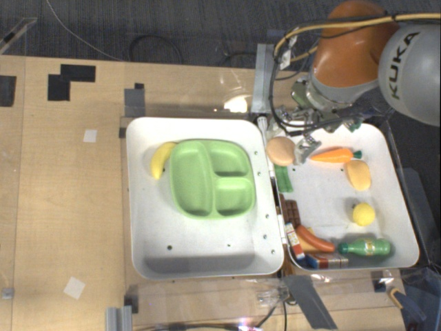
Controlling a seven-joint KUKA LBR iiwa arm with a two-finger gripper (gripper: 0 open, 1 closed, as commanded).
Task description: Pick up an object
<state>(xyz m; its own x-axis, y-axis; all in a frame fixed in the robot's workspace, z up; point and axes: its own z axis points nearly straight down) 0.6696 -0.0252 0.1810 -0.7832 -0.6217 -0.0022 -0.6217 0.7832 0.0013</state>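
Bright, even overhead light fills the scene, and colours read clearly. A white glare spot (236, 104) sits on the clear sheet over the wooden table (62, 205), just above the left bin (148, 254). That bin's white floor shows a soft grey shadow along its near wall. The green divided tray (210, 178) casts a faint shadow round its edge. The arm's orange band (348, 26) carries a mild sheen. Focus is fairly sharp, though fine detail is slightly grainy, and the dark floor at the top looks dim.
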